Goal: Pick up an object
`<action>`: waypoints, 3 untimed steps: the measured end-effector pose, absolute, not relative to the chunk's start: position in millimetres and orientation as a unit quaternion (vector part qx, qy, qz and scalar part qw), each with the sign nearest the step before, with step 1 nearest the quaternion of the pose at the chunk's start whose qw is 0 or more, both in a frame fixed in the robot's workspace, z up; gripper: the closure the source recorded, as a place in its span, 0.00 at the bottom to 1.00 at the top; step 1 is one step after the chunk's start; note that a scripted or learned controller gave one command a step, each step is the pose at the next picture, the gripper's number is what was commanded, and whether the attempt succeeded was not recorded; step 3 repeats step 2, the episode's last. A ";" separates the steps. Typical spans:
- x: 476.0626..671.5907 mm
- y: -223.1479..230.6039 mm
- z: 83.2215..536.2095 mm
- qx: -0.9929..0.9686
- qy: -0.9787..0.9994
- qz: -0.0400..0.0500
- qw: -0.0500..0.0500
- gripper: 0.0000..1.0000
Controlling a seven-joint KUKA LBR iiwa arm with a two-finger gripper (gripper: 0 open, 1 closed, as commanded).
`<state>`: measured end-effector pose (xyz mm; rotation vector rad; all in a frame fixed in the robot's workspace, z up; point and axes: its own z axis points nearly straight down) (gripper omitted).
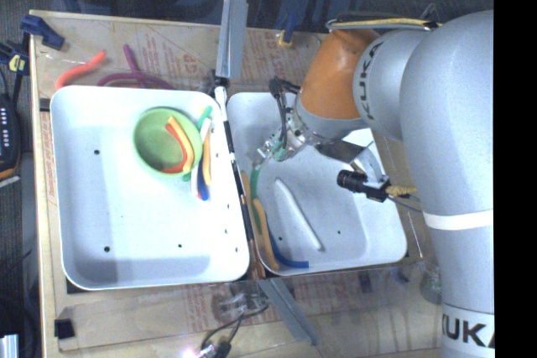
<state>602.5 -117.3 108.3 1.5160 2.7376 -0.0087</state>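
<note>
My jaws (pixel 277 147) hang low in the right bin (pixel 386 243) — grip state I cannot tell — a slanted approach could snag its wall.

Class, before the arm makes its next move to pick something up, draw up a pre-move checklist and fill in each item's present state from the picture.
1. Gripper over the right bin: ok.
2. Object between the fingers: cannot tell.
3. Pickable items in the right bin, orange strip and blue strip along its left wall: ok.
4. Green bowl with coloured strips in the left bin: ok.
5. Arm off the bin walls: cannot tell.
</note>
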 end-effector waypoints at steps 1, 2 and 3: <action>622.4 -76.7 192.5 0.607 0.795 0.000 0.000 1.00; 622.9 -75.3 202.1 0.604 0.797 0.000 0.000 1.00; 622.9 -75.3 202.1 0.604 0.797 0.000 0.000 1.00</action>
